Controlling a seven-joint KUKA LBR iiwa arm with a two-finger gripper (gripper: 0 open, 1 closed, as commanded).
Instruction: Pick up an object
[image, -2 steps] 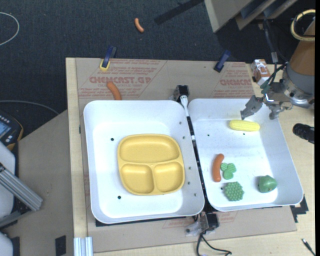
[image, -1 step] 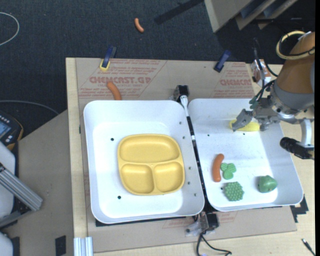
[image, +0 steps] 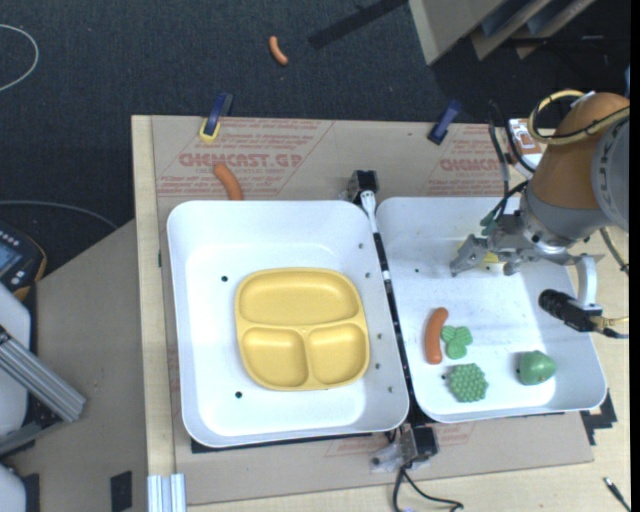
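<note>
You saw the grey arm with its orange band reach in from the right, over the back part of the right white bin (image: 560, 400). Its metal claw (image: 490, 255) hung low over the bare bin floor. You could not tell how the claw was set.

The things to pick lay near the front of that same bin, apart from the claw. The small orange sausage (image: 435, 335) lay upright in the picture. The little green leafy piece (image: 457, 341) touched its right side. The bumpy green broccoli top (image: 466, 382) sat just below them. The smooth green round piece (image: 536, 368) sat further right.

The left white bin (image: 200, 300) held a yellow plastic tray with three parts (image: 300, 328).
</note>
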